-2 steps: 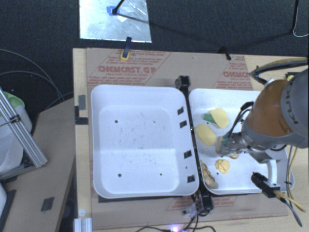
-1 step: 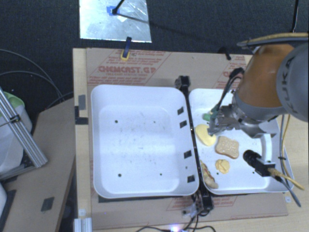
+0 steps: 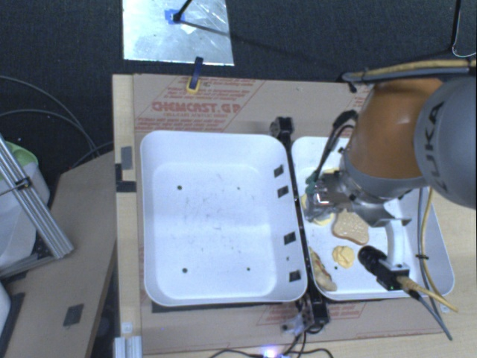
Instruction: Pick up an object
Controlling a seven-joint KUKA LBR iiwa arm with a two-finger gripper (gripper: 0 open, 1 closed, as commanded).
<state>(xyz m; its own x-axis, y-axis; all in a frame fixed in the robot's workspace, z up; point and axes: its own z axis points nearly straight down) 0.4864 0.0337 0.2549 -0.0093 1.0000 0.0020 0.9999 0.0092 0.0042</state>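
My gripper (image 3: 319, 197) hangs low over the left part of the right bin (image 3: 441, 274), with the grey arm and its orange band covering much of that bin. A pale yellow piece (image 3: 323, 218) lies just below the gripper, partly hidden by it. A tan slice shaped like toast (image 3: 351, 229) rests to the right of that piece. Nearer the front sit a small round yellow item (image 3: 343, 256) and a long tan item (image 3: 322, 270) against the bin's left wall.
The left bin (image 3: 153, 200) sits beside the right one, joined along a dark clamped divider (image 3: 292, 200). Both stand on a cardboard sheet (image 3: 201, 104). A shiny metal plate (image 3: 177, 19) lies on the floor behind the bench.
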